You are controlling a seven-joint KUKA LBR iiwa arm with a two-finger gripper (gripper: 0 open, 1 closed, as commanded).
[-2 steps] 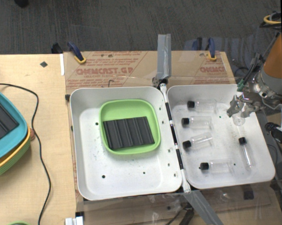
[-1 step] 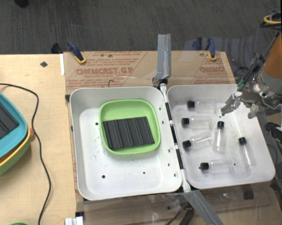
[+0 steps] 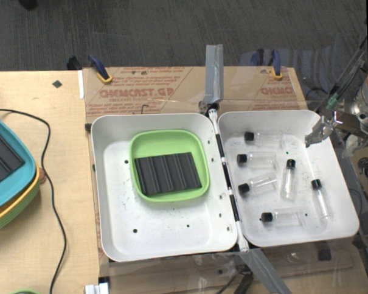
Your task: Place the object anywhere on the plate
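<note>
A green plate (image 3: 169,168) carrying a dark ribbed insert (image 3: 169,173) is seen in the left bin (image 3: 114,225). Six clear vials with black caps (image 3: 283,178) are scattered flat in the right bin (image 3: 333,228), apart from the plate. The hand (image 3: 320,131) is seen at the right bin's far right corner; whether it is apart or together cannot be told.

Green plate (image 3: 169,145) in left bin (image 3: 114,225); 6 clear vials (image 3: 262,184) in right bin (image 3: 339,225).
</note>
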